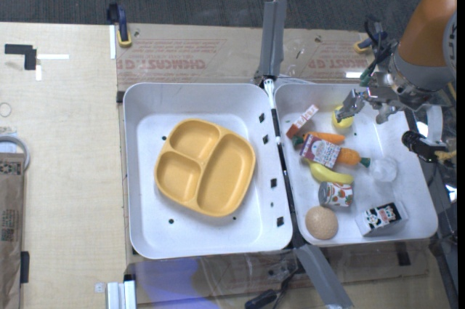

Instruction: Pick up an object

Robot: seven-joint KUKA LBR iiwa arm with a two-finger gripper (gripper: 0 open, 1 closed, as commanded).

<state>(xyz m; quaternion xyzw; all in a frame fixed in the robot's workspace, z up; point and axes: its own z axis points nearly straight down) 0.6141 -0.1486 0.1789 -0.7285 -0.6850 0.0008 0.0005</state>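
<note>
The right bin (pixel 421 227) holds several small items. A yellow piece (pixel 343 118) lies near its back wall, and a brown and white bar (pixel 301 120) lies to the left of it. In the middle are a red and white carton (pixel 320 150), an orange carrot (pixel 349 155), a banana (pixel 330 174) and a printed can (pixel 336 193). A tan ball (pixel 321 222) and a black and white carton (pixel 381 217) sit near the front. My gripper (pixel 367 110) hangs open over the back of this bin, its left finger just above the yellow piece, nothing between its fingers.
The left bin (pixel 138 227) holds a yellow divided plate (pixel 205 167). A clear cup (pixel 382 169) lies right of the carrot. A grey divider post (pixel 273 38) stands behind the bins. The arm with its orange band (pixel 436 17) enters from the upper right.
</note>
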